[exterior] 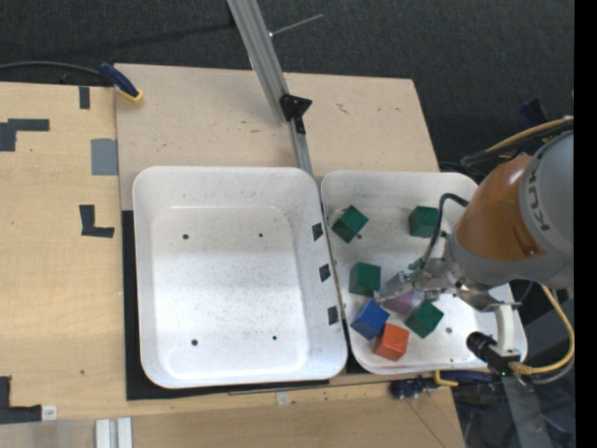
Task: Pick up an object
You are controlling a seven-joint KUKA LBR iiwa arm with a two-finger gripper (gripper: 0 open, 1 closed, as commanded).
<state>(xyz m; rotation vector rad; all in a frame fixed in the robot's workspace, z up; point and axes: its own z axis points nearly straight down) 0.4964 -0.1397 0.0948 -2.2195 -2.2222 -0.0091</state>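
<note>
You had even, soft overhead light, faint shadows under the small coloured blocks [365,277], and slightly soft focus overall.

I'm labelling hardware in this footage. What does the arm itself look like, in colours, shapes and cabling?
The arm is a thick, rounded body, grey with a broad orange band above the wrist. A thin black cable loops off it near the band, and yellow cables run beside it at top and bottom right. The gripper is small, grey and metallic, over the right bin; its details are too small to tell.

Grey arm [550,203] w/ orange band, black cable, maybe metallic tool [415,283]
</note>
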